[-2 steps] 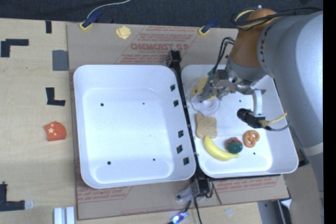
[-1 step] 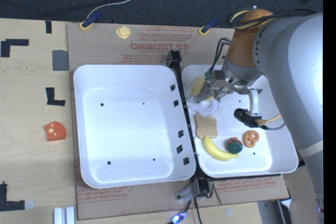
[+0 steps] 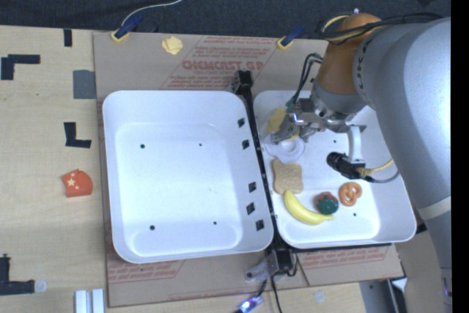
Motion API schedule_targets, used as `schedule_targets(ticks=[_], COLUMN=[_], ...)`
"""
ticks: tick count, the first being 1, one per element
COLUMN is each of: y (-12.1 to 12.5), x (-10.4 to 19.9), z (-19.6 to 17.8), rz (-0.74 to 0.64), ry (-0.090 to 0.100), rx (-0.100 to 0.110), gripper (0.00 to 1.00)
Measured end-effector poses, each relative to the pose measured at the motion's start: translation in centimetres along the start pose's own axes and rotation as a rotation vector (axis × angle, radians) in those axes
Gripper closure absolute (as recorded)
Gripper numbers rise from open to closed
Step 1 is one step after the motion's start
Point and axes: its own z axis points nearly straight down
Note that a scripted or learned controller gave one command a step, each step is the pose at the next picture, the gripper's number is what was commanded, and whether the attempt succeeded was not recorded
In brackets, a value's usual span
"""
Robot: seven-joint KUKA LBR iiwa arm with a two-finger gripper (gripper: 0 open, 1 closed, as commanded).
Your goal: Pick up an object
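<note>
- The arm (image 3: 410,99) is seen reaching in from the right, its grey bulk covering the right bin's far right corner.
- The orange band (image 3: 343,73) is set above the wrist, which is angled down and leftward.
- The claw (image 3: 292,130) is lowered over the far left part of the right bin (image 3: 366,229), close to the wall shared with the left bin (image 3: 176,179).
- Claw state: cannot be told. The tip is blurred against the white floor, and nothing is clearly seen held.
- A yellow object (image 3: 276,121) is noted just beside the claw, near the shared wall. Contact cannot be judged.
- A translucent round object (image 3: 287,150) is seen just nearward of the claw.
- Nearer the camera, a bread slice (image 3: 287,176) is found by the shared wall, with a banana (image 3: 304,209) just beside its near edge.
- A red-and-green fruit (image 3: 327,203) is seen touching the banana's right end, and a pretzel (image 3: 350,193) lies just right of the fruit.
- Open room: bare floor is seen along the right bin's near wall and across the whole left bin.
- Edges: the bins are set side by side on a cardboard sheet (image 3: 212,59) laid on the tabletop (image 3: 37,128).
- Outside the bins, a yellow lump (image 3: 172,45) is noted on the cardboard and a red-orange object (image 3: 78,183) on the tabletop, well apart from the claw.
</note>
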Motion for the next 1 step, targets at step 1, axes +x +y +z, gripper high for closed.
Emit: schedule_targets(ticks=[1], y=[1.92], x=[6.3], z=[-10.36], rz=[-0.009], ry=[0.006], rx=[-0.022], gripper=[1.0])
